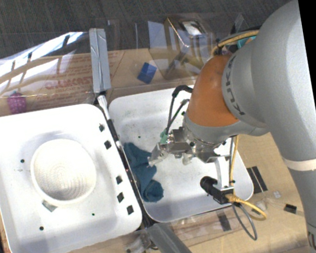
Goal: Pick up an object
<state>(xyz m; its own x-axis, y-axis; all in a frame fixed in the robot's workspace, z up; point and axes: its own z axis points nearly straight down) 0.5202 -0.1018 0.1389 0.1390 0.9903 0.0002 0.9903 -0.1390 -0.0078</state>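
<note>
A crumpled dark blue cloth lies along the left wall of the right bin. My gripper is low in that bin, at the cloth's upper right edge, and looks to be touching it. The arm's orange band and grey wrist hide the right part of the bin. In the left bin rests a white round bowl, far from the gripper.
Behind the bins, a small blue cube and a purple object sit on the cardboard, beside a clear plastic sheet. A low divider separates the two bins. A small grey piece lies by the bowl.
</note>
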